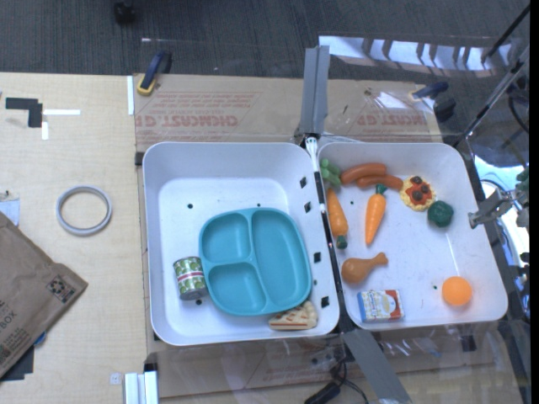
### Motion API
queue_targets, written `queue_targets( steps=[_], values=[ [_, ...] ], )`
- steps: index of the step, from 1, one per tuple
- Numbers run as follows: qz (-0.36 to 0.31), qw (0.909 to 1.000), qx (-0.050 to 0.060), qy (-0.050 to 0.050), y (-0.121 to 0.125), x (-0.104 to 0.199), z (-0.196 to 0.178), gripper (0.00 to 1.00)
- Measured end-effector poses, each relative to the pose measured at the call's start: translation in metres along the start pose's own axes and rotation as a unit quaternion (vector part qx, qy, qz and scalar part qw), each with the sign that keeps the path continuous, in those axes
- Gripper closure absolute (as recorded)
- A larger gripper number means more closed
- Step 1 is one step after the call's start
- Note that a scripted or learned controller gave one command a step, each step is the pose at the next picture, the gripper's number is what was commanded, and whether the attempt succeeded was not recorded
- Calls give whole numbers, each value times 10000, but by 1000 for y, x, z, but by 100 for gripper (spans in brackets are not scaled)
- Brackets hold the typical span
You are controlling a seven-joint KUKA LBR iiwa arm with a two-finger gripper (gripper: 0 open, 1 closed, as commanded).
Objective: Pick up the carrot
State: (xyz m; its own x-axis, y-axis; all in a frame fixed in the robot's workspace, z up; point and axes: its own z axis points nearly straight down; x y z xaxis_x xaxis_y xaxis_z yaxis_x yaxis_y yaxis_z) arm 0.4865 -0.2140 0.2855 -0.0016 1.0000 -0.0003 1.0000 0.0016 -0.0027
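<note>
Fingers (484, 215) hang by the right rim of the right bin (484, 310). I cannot tell if they are apart or together. Just left of them sits a green broccoli (440, 214). Further left lies the carrot (375, 215), flat on the bin floor, well apart from them. Past it, a second carrot (337, 215) lies by the bin's left wall. Farthest off, a blue plate (255, 259) sits in the left bin (168, 225).

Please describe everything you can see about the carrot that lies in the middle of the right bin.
The carrot is a toy, seemingly smooth plastic, with an orange tapered body and a small green top. It lies flat on the floor of the right bin, nearly upright in the picture, green end toward the far wall, tip toward the chicken drumstick. Its green top meets or nearly meets a sausage. A second carrot lies apart, to its left.
</note>
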Motion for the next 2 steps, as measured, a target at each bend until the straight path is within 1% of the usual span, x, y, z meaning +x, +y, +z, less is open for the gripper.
queue_targets(
  steps=[1, 2],
  values=[
    [267, 9996, 3, 6, -9, 17, 149, 0],
    [361, 9993, -9, -8, 5, 2, -14, 0]
  ],
)
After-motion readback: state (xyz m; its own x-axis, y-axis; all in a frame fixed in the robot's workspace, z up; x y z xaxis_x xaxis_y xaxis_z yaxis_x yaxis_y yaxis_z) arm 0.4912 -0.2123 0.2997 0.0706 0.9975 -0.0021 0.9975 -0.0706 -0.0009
